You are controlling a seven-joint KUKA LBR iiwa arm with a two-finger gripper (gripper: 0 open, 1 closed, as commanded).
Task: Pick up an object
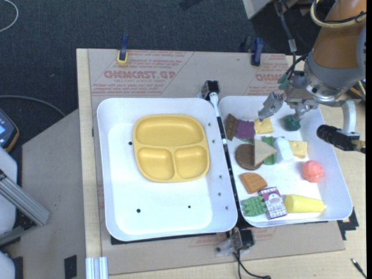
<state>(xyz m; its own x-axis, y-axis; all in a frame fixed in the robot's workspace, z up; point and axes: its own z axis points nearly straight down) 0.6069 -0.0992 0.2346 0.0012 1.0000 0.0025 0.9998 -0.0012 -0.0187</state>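
White plastic forms both shallow bins on the brown board. Left bin [116,173]: a yellow three-compartment tray [171,147], smooth and rounded, lies flat in its upper half; a few dark dots mark the bare floor below it.

Right bin [340,199]: a crowd of small toy-food pieces. From its left side: a dark brown piece [231,127] touching a purple block [244,129]; a brown round disc [246,156] partly under a tan wedge [265,151]; an orange cracker-like piece [253,182]; a green ridged piece [253,206]; a small printed carton [273,203]. Further right: a small yellow cube [263,126], a white block [285,150], a holed cheese wedge [299,149], a long yellow piece [303,203], a pink textured ball [313,171] and a teal piece [290,121].

Gripper [282,106] hangs over the bin's upper edge, its fingers [269,107] apart, the left tip just above the yellow cube; nothing sits between them. Grey arm with orange band [343,10] enters from the upper right.

Around: two clamps, one yellow [122,56] and one blue [256,51], grip the board's far edge; a black bracket [211,89] stands between the bins.
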